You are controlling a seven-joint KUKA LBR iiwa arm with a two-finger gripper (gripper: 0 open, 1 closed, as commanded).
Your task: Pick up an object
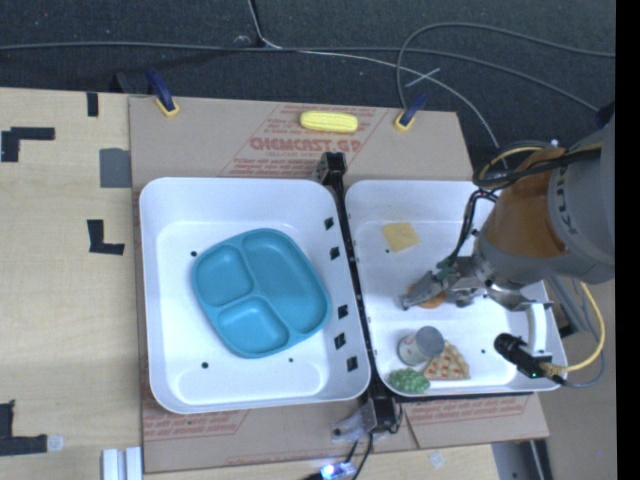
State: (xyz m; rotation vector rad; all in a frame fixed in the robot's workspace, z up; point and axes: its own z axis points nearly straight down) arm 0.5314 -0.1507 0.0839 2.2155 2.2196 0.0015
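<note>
- The gripper (422, 296) hangs low in the right bin (440, 200); whether it is wide or narrow I cannot tell, and nothing shows in its grasp.
- Nearest targets: a grey cup (421, 345), a pizza slice (447, 365) and a green lump (408, 379), crowded at the near wall.
- Risk: a descent could land between them and shove them aside.
- The yellow cracker (401, 236) lies flat and may slip.
</note>
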